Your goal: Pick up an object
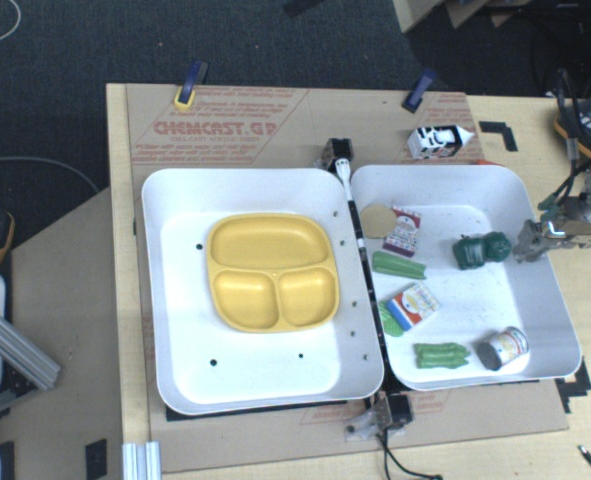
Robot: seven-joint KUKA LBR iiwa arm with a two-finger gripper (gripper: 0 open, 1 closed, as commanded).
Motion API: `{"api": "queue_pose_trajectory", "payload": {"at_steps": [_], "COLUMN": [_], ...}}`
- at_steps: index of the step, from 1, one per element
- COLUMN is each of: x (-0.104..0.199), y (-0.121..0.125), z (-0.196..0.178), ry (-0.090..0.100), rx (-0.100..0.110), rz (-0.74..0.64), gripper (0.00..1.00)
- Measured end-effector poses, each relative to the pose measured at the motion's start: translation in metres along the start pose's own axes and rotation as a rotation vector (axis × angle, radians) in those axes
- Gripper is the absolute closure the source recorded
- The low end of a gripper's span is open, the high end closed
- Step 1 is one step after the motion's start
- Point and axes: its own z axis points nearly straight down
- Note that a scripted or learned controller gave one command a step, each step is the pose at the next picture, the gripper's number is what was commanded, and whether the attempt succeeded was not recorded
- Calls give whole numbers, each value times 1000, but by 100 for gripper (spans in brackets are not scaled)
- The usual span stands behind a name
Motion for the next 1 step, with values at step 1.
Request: {"api": "queue_pose_trajectory", "payload": {"at_steps": [1], "x": [55], "y": [8], "z": [10], "ry": [6], "rx": [6], "rz": [-5], "gripper": [100]}}
